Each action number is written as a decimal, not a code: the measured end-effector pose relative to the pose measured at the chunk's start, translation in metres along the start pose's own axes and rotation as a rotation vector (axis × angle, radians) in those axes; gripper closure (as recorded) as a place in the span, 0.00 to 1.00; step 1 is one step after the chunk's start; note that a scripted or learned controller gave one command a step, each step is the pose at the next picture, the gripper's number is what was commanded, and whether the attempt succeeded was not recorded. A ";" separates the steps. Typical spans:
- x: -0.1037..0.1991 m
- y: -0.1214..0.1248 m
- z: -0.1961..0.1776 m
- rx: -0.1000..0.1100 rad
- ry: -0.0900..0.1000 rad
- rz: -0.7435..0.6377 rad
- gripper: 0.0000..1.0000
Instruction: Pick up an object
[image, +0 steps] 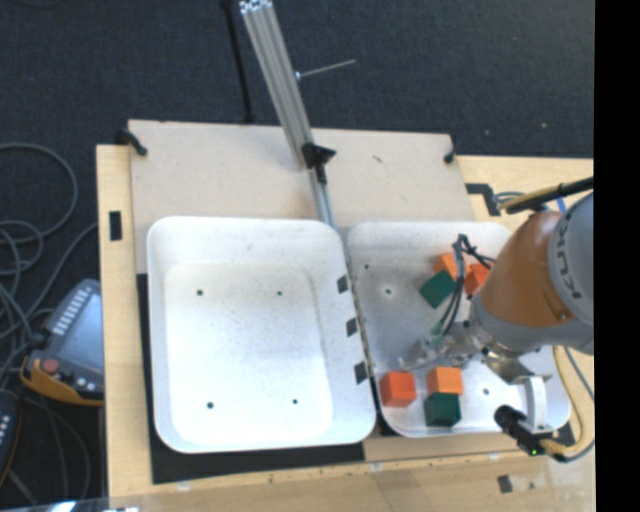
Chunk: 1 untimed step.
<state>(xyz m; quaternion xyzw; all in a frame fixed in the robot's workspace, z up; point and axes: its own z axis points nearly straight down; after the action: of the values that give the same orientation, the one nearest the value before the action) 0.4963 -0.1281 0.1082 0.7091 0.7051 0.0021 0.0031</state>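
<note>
Looking down over the bench (290, 150), I am seeing the two white bins sitting side by side, touching along their inner rims, presumably so the program can work from one into the other. The left bin (250, 330) is taking up the middle of my view. The right bin (400, 250) is holding all the blocks, so that is where any pick has to happen.

The arm (535, 285) is reaching in from the right and hanging over the right bin, its orange band and grey wrist covering the bin's right half. I am judging it to be low over the blocks, working toward a grasp. The gripper (440, 350) is lying under the wrist amid cables, too hidden for me to tell how it is set, and I am seeing no block in it.

Down to the small things: near the bin's front rim an orange block (399, 388) is sitting left of a second orange block (446, 380), with a green block (442, 409) touching that one from the front. Farther back, another green block (437, 289) is lying beside an orange piece (447, 265) partly masked by the arm. The front cluster is nearest the gripper, so I am guessing one of those is the target.
</note>
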 end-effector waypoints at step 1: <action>-0.008 0.128 0.012 0.001 -0.001 -0.010 0.00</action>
<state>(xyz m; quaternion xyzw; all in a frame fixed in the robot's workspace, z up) 0.6244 -0.1370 0.0975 0.7056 0.7086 0.0015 0.0030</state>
